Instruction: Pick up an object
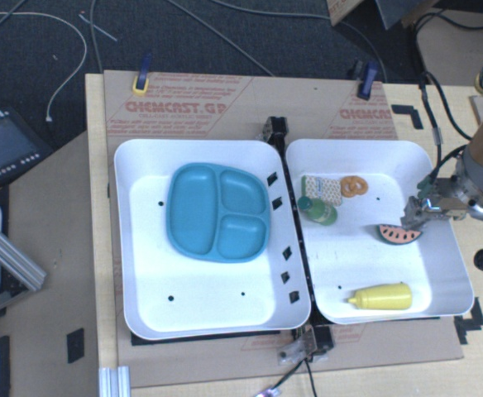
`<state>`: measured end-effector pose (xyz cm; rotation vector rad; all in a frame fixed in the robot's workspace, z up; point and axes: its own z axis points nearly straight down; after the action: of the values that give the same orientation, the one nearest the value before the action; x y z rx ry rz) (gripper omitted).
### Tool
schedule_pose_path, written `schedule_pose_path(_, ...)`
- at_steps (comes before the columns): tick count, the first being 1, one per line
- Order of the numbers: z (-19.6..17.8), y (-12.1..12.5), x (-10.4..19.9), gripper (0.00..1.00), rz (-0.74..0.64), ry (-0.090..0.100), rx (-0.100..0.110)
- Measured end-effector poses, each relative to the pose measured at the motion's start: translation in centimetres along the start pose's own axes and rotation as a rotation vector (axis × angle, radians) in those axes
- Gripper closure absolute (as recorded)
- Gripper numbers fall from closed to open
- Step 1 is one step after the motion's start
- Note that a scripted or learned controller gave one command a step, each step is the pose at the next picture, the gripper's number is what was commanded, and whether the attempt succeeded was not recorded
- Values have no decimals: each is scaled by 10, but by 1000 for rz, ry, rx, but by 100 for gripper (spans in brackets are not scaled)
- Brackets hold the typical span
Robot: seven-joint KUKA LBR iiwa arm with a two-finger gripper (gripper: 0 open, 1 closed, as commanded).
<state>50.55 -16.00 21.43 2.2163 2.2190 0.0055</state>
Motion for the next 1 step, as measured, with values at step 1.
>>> schedule_pose_path(1, -53, 2, 0, 100, 0, -1, 0)
